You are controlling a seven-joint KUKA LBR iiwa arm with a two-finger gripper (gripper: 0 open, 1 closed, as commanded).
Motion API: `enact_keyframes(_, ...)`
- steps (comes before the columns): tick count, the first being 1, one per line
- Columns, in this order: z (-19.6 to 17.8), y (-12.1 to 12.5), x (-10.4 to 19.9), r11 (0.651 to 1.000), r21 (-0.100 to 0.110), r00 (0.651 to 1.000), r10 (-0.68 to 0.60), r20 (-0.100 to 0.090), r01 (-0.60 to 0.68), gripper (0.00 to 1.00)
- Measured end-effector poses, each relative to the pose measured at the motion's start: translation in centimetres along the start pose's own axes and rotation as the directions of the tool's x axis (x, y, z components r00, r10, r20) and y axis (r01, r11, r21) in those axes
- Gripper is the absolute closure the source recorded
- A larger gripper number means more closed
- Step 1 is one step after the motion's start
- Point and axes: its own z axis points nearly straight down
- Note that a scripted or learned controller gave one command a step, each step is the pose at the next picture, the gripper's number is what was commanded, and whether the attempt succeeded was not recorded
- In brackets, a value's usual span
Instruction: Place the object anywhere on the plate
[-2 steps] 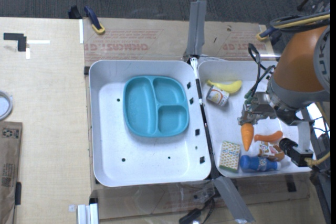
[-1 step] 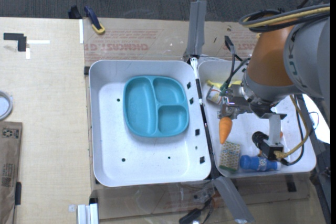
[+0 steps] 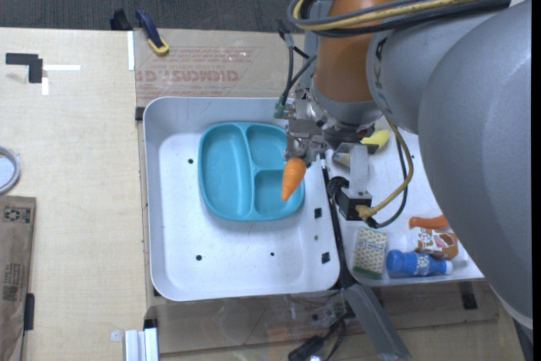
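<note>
A blue divided plate lies in the left white bin. An orange toy carrot hangs tilted over the plate's right rim, by the lower right compartment. Its top end sits between the fingers of my gripper, which is shut on it. The orange-banded wrist rises directly above the gripper and hides the plate's upper right corner.
The right bin holds a yellow item, a green patterned packet, a blue bottle and an orange-and-white toy. The arm covers much of that bin. A tape roll and a clamp lie on the bench at left.
</note>
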Motion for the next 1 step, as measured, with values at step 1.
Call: enact_keyframes(1, 0.01, 0.00, -0.03, 1.000, 0.000, 1.000, 0.001, 0.001, -0.001, 0.00)
